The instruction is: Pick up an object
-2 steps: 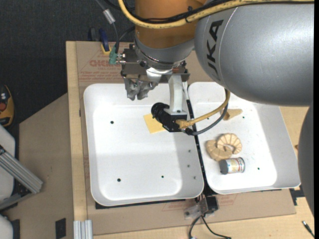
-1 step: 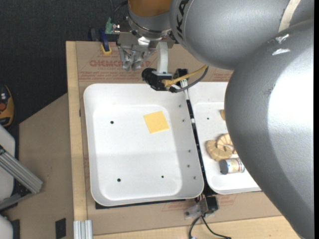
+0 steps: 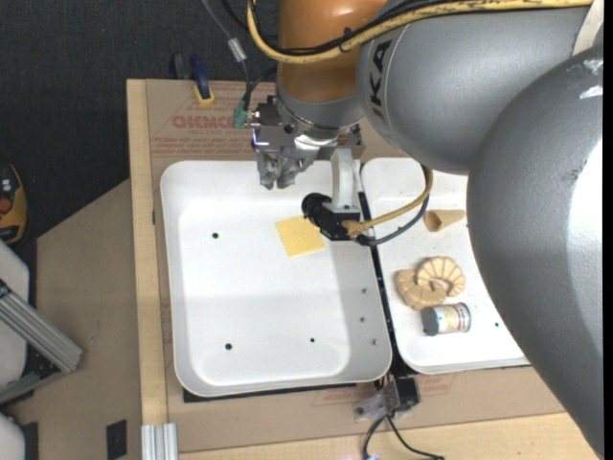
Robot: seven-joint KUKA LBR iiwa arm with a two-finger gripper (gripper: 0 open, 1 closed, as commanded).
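I have the gripper (image 3: pixel 276 172) poised at the left bin's (image 3: pixel 192 286) far rim, near the yellow square (image 3: pixel 302 237); finger state I cannot tell

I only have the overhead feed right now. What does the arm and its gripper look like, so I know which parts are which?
The arm is bulky, smooth and grey, with a glossy orange band above the wrist and dark lettering on the grey shell beside it. Black and yellow cables run along its top. The gripper is a small metal unit with short grey fingers, a green connector at its side and a tan cable looping below.
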